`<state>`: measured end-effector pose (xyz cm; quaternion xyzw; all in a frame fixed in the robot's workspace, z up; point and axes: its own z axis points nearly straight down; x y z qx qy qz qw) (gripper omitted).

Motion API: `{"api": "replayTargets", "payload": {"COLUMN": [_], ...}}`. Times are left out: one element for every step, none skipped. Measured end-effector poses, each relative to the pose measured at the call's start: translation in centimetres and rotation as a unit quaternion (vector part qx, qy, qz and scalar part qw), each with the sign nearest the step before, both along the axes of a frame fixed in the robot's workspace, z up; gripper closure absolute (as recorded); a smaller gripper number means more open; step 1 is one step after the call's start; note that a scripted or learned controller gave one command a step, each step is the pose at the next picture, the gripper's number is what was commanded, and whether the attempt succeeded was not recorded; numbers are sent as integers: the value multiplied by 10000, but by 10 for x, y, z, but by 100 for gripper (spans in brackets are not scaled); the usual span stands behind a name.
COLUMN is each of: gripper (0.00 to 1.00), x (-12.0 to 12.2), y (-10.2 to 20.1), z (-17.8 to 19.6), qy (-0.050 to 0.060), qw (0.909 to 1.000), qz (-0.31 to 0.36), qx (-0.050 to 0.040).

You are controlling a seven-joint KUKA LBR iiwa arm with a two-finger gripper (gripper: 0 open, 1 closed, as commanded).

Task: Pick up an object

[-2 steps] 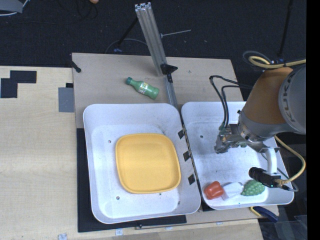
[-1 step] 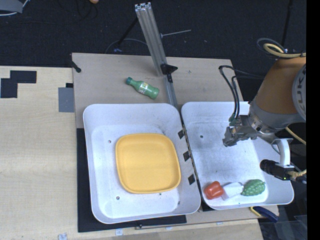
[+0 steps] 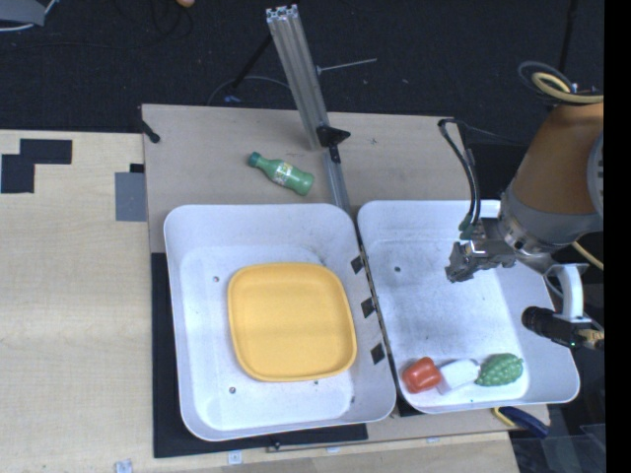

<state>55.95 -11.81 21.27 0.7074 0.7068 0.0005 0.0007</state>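
Red, white and green, three small things lie in a row at the right bin's (image 3: pixel 394 227) six o'clock edge: a red pepper (image 3: pixel 422 373), a white piece (image 3: pixel 458 373) touching it, and a green lumpy piece (image 3: pixel 500 370) at the row's three o'clock end. Their line runs nine to three. From the gripper (image 3: pixel 465 264), poised near the bin's middle, the row lies toward six o'clock, well apart. Whether it is open I cannot tell; nothing is seen in its grasp. A yellow plate (image 3: pixel 292 320) fills the left bin (image 3: pixel 187 264). A green bottle (image 3: pixel 282 172) lies on the bench (image 3: pixel 197 146) at twelve o'clock of that bin.
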Motion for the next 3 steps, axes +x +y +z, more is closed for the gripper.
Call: {"api": "replayTargets", "payload": {"gripper": [100,100,100], "x": [13,18,30], "y": [48,109,159], "z": [10,17,9], "qy": [8,9,14], "qw": [10000,10000,10000], "qz": [19,26,19], "qx": [2,7,0]}}
